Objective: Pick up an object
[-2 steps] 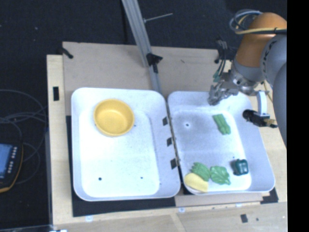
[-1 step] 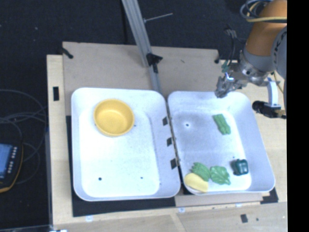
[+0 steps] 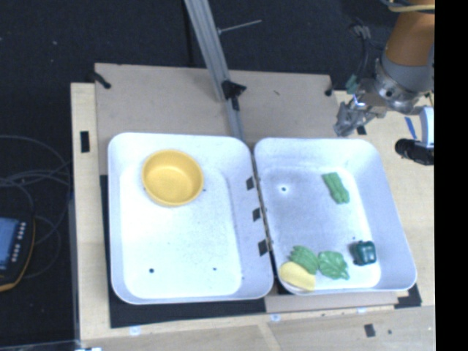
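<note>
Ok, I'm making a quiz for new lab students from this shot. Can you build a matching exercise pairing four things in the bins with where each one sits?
Things:
1. yellow bowl
2. long green piece
3. dark green block
4. pale yellow piece

Places:
A. right bin, near its front right corner
B. left bin, upper left part
C. right bin, front left corner
D. right bin, upper middle, alone

Pairs: 1-B, 2-D, 3-A, 4-C
</note>
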Controlling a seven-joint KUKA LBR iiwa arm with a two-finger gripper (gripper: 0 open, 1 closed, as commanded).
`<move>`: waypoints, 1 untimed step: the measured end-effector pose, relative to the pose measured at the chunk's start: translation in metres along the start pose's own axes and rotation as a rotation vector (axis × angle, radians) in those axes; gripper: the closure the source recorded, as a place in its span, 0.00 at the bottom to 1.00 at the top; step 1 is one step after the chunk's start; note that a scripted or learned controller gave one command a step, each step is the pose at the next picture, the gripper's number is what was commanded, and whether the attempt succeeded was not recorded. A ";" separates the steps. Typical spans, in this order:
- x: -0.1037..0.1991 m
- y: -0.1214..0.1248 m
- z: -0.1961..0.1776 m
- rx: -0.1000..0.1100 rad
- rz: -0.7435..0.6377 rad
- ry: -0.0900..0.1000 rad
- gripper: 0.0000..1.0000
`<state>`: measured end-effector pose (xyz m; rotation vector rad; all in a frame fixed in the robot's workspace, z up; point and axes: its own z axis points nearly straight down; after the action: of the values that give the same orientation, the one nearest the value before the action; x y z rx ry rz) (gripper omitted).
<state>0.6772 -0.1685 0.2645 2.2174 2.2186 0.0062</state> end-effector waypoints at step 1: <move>0.047 -0.001 0.012 0.006 -0.002 0.001 1.00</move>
<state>0.6761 -0.1216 0.2521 2.2190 2.2239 0.0003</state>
